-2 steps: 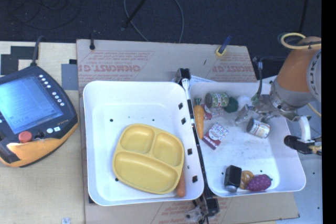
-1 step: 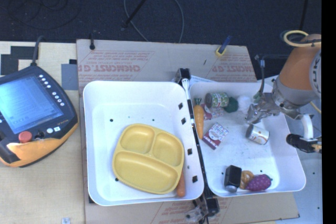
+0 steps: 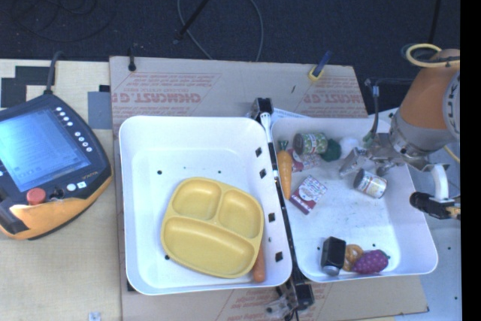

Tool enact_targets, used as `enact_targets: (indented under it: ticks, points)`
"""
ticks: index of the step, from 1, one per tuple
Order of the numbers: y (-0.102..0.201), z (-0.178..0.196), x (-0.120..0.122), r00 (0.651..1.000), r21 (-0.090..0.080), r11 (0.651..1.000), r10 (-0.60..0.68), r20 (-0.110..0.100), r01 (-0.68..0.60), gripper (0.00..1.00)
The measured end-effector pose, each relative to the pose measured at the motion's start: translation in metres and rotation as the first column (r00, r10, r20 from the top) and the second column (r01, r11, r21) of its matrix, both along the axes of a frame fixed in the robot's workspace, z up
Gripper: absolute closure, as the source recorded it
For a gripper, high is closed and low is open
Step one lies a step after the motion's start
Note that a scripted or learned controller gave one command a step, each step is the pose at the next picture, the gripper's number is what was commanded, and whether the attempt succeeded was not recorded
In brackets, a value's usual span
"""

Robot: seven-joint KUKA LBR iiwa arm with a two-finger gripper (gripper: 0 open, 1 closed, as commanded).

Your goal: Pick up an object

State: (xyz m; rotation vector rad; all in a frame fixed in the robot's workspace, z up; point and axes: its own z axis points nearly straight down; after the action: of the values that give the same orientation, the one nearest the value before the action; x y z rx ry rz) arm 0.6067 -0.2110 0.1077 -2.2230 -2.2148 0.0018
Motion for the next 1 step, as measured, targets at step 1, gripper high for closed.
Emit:
enact_targets:
  ticks: [1]
  points:
    - [0.0221, -0.0218, 0.0353, 1.000, 0.003, 1.000, 0.006, -0.008, -0.006, 0.00]
